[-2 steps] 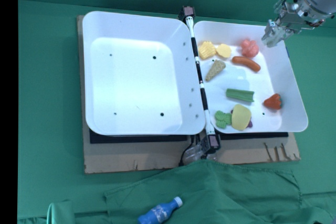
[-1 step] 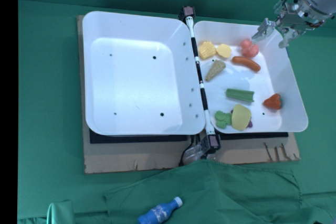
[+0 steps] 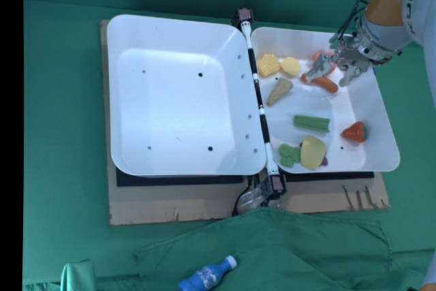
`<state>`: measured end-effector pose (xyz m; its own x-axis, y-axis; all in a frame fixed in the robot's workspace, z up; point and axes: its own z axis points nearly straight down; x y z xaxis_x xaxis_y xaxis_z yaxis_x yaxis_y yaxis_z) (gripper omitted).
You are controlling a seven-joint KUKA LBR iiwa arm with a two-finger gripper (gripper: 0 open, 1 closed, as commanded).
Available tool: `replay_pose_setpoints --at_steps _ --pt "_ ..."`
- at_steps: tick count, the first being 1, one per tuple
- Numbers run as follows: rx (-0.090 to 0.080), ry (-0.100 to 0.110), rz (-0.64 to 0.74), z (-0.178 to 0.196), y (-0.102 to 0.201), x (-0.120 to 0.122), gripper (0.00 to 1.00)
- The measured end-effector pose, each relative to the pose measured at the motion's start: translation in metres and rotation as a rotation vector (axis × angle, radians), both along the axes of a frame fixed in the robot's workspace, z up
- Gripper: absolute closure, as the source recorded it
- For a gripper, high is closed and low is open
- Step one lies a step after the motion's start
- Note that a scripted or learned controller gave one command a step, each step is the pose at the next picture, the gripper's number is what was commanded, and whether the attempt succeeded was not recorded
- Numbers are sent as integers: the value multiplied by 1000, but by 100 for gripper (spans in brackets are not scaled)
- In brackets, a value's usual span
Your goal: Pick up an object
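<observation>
Down front, a blue bottle point(image 3: 208, 274) lies on the green cloth point(image 3: 272, 249). Both bins sit edge to edge; the left bin point(image 3: 177, 95) offers wide bare floor. Over the right bin point(image 3: 381, 140), near its far wall, the gripper point(image 3: 334, 73) hangs with fingers spread around an orange carrot point(image 3: 324, 84), not clamping it.

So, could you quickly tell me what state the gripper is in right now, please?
Gripper: open, fingers spread above the orange carrot-like piece in the right bin, with nothing held between them.
</observation>
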<state>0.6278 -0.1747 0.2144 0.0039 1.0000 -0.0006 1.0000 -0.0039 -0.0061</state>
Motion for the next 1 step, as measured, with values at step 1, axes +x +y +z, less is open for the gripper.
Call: replay_pose_setpoints --at_steps 1 --pt "-5 -16 -3 20 -2 3 100"
